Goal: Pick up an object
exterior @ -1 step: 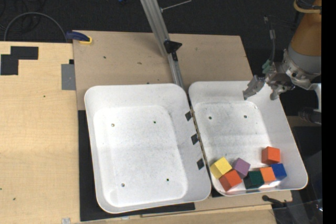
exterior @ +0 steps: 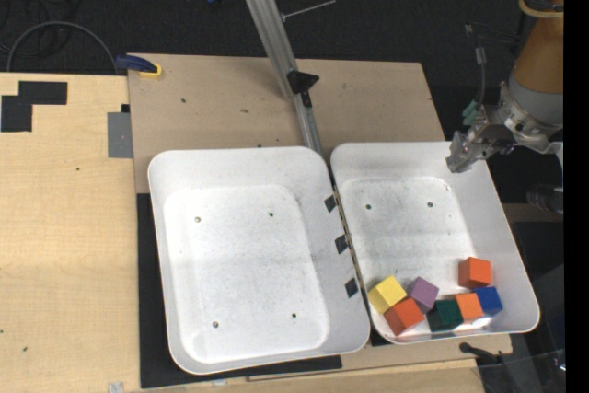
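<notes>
Here the pincer (exterior: 463,152) hung over the far right rim of the right bin (exterior: 405,189), well apart from the blocks; nothing sat between its fingers. Whether those fingers stood apart or together could not be told from this slant.

Step in hand, as judged: approach, no object yet chosen. All candidates lay crowded in the near right corner of the right bin. To do it well, the arm would need to travel toward the near side and come down on a block with free sides. The red-orange block (exterior: 475,271) stood slightly apart from the rest on the far side of the cluster, so it looked the cleanest target. The yellow block (exterior: 388,292) at the left end was a second option. Blocks hard against the bin wall risked a finger catching the rim.

Count, right bin:
- yellow block: 1
- purple block (exterior: 423,292): 1
- red block (exterior: 403,316): 1
- green block (exterior: 445,315): 1
- orange block (exterior: 468,305): 1
- blue block (exterior: 490,300): 1
- red-orange block: 1

Seven blocks in total. The left bin (exterior: 184,198) held none. Bins on the table (exterior: 64,198): 2.
</notes>
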Controlling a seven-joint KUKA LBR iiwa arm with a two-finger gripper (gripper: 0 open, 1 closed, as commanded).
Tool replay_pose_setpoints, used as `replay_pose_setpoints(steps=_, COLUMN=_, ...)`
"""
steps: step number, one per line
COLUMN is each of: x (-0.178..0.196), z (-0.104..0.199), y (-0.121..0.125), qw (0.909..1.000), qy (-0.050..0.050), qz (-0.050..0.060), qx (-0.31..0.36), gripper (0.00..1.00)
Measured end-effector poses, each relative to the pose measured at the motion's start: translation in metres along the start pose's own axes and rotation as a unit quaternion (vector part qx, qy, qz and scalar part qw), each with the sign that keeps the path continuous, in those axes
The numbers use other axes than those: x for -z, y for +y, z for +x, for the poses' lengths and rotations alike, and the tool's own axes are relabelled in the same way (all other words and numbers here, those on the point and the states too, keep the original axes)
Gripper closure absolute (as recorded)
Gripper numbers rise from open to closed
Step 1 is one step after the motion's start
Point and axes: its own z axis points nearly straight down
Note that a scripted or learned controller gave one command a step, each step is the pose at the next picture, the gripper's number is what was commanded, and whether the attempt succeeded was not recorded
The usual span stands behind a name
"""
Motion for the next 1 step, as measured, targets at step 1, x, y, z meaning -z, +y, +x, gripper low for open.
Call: replay_pose_setpoints(steps=1, x=0.0351, z=0.1086, y=0.0424, qw=1.0000, qy=0.002, qz=-0.003, qx=-0.002, gripper=1.00)
